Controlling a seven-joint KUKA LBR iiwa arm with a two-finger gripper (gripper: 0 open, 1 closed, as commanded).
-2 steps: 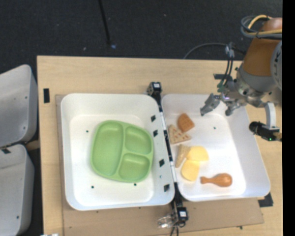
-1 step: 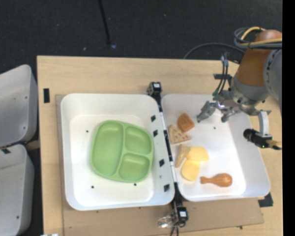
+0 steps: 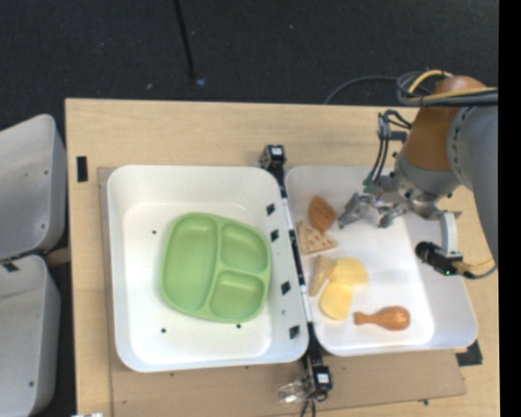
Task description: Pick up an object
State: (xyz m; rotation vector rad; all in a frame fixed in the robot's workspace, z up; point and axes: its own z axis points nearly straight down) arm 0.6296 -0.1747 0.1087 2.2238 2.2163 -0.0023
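Pick not yet made: gripper poised over the right bin, nothing in its grasp.

The gripper (image 3: 371, 208) stands above the upper part of the right bin (image 3: 447, 315), its fingers spread apart with no item between them, so no object is lifted as yet. Candidate objects all lie on the bin floor: a brown wedge (image 3: 321, 213) just left of the gripper, a cracker-like triangle (image 3: 313, 239) below that wedge, a yellow block (image 3: 348, 274) and pale yellow round (image 3: 335, 301) lower toward the bin's centre, and a drumstick (image 3: 385, 318) near the bin's bottom edge. The left bin (image 3: 122, 320), adjoining the right bin's left wall, holds a green divided tray (image 3: 215, 268). Judgement: approach appears under way; descent, closure and lift all remain. The wedge is the nearest likely target.
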